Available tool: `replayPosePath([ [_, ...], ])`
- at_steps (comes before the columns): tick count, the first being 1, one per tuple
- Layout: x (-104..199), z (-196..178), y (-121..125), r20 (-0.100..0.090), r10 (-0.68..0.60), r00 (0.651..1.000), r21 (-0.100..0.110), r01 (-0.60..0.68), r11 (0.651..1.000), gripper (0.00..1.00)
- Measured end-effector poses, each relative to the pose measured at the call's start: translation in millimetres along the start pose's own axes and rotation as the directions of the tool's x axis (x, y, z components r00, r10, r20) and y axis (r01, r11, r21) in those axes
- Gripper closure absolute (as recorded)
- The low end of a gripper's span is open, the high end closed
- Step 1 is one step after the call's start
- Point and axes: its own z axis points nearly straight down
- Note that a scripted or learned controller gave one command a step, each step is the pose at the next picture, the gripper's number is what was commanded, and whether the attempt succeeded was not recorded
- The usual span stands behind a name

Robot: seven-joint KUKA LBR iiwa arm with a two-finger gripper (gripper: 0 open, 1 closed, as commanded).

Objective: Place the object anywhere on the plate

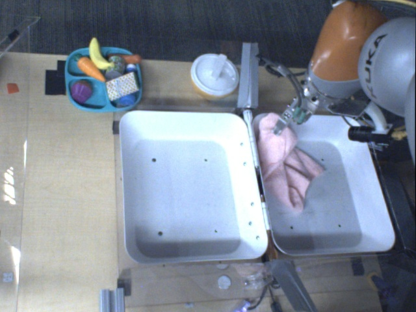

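A pink glove-shaped cloth [286, 168] lies crumpled in the right bin [354, 207], against its left wall. My gripper [286, 121] hangs over the cloth's upper end, at the bin's far left corner, and seems to touch the fabric there. The grey arm with its orange band [344, 31] reaches in from the upper right. A blue divided plate [69, 83] sits on the bench at the far left, beyond the left bin [188, 187]. It bears a toy banana [97, 54], a carrot [90, 69] and other small toys.
A white lidded cup [214, 75] stands on the bench behind the bins, between the plate and the arm. A grey metal post [247, 77] rises at the seam between the two bins.
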Motion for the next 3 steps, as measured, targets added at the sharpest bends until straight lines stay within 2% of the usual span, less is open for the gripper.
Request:
replayPosePath([
  [1,-1,-41,3,0.003,-0.005,1.0,-0.002,0.005,1.0,1.0],
  [2,44,-51,30,0.003,-0.397,0.918,-0.001,0.397,0.918,1.0],
  [3,98,-45,56,0.002,-0.71,0.704,-0.002,0.71,0.704,1.0],
])
